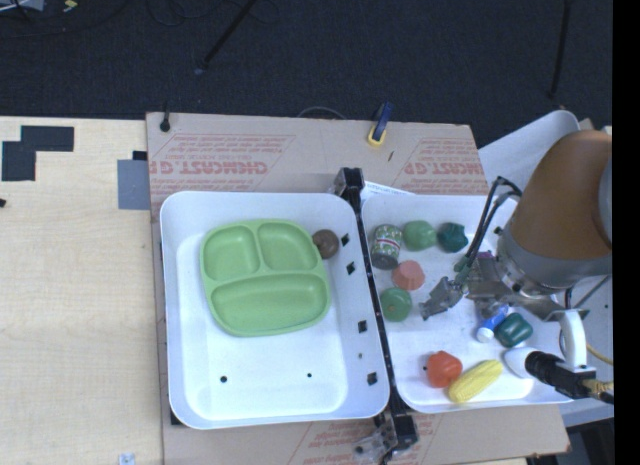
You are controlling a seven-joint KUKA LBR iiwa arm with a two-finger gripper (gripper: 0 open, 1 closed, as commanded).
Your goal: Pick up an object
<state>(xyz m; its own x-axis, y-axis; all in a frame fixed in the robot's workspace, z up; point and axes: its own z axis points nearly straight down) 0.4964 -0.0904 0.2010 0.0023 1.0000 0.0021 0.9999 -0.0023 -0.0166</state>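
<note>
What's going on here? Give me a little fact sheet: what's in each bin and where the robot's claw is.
left bin: green divided plate, small brown ball beside it
right bin: toy foods, among them a yellow corn cob, an orange-red piece, green pieces, a striped can
gripper: low in the right bin, beside a green piece
holding: nothing seen

Fixed overhead camera, slanted over bins (190, 353)

Grey arm (545, 263), broad orange band (565, 193), dark metal gripper (440, 301), black cable (490, 215)
</note>
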